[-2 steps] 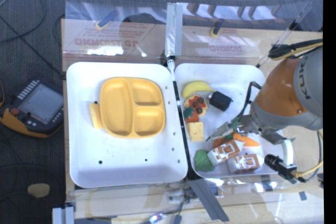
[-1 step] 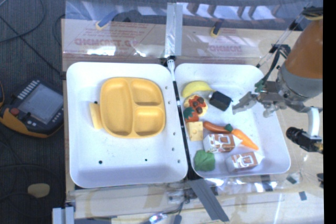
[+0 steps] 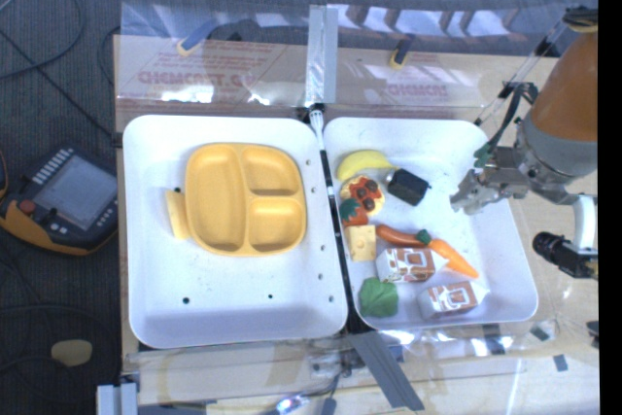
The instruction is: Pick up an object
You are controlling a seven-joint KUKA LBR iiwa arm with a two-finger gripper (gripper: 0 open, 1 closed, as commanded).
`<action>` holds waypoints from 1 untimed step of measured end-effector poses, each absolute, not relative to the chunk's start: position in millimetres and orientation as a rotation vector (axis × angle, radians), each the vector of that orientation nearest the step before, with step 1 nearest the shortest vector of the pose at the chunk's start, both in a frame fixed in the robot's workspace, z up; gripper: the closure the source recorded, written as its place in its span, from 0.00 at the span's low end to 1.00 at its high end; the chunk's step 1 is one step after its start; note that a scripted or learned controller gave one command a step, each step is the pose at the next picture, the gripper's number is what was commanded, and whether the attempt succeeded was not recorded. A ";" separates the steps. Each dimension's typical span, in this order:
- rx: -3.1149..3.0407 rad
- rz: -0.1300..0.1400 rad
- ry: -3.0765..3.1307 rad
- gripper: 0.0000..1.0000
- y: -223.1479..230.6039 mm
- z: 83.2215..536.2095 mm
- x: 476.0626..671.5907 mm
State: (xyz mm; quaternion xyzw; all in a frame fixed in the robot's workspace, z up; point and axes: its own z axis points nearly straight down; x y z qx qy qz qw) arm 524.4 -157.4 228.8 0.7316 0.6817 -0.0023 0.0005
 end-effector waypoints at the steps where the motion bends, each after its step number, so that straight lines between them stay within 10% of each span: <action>1: 2.298 -0.008 2.141 0.00 -157.4 228.7 524.4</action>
